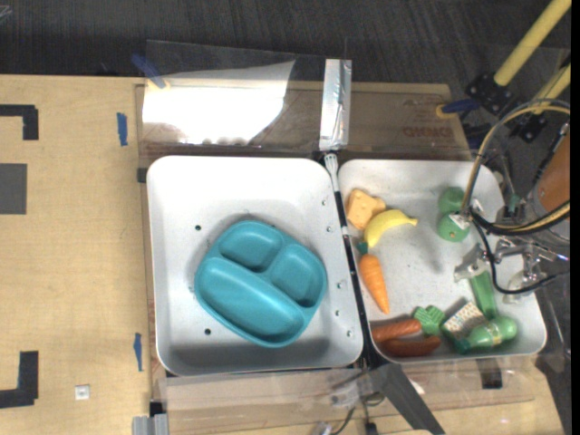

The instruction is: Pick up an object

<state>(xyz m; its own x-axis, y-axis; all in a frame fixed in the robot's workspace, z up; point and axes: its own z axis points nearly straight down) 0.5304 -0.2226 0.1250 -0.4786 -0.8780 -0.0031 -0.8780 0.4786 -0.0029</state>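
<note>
The right bin (426,175) holds several toy foods: an orange block (362,208), a yellow banana (388,226), a carrot (373,282), a round green piece (452,217), a red sausage (403,332) and green pieces (490,333) in the near right corner. My gripper (478,270) reaches in from the right, low over the bin's right side, trailing black cables. Just below it lies a green stick-shaped piece (482,294). Whether that piece is in the gripper's hold is unclear.
In the left bin (172,198) sits a teal divided plate (261,281). A clear plastic sheet (227,98) and a metal strip (334,102) lie behind the bins. A yellow pole (535,30) stands at the far right.
</note>
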